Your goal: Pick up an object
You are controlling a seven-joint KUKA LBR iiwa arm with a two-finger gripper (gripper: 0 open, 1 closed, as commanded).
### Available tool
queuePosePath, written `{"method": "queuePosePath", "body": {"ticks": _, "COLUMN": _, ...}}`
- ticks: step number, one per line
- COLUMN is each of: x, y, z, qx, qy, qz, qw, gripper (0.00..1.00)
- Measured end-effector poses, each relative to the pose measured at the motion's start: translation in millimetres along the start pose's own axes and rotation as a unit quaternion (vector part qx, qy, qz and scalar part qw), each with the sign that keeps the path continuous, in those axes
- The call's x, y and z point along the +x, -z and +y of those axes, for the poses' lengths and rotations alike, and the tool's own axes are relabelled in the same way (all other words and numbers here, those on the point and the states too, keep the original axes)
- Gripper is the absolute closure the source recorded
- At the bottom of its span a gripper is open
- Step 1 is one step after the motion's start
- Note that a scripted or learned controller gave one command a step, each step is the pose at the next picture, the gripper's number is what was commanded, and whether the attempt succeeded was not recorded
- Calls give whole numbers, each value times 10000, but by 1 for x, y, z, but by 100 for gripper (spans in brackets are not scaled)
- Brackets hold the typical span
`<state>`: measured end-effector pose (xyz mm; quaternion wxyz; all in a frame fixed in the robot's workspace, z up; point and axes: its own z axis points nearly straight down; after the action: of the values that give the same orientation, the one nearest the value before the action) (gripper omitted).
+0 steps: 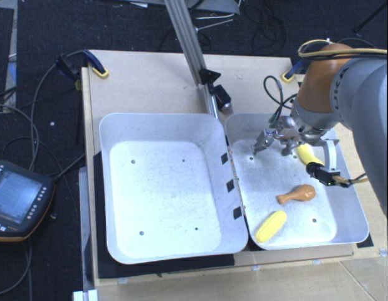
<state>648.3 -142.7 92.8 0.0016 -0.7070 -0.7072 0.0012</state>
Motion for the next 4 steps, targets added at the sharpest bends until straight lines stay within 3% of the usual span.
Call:
{"method": "queuePosePath", "body": {"ticks": 1, "x": 0, "y": 13, "z": 1, "qx": -25, "qy": -1, "qz": -4, "qw": 10000, "gripper": 100}}
{"method": "queuePosePath", "body": {"ticks": 4, "x": -3, "y": 160, "z": 4, "qx": -40, "qy": 1, "qz": -6, "qw": 10000, "gripper": 100}}
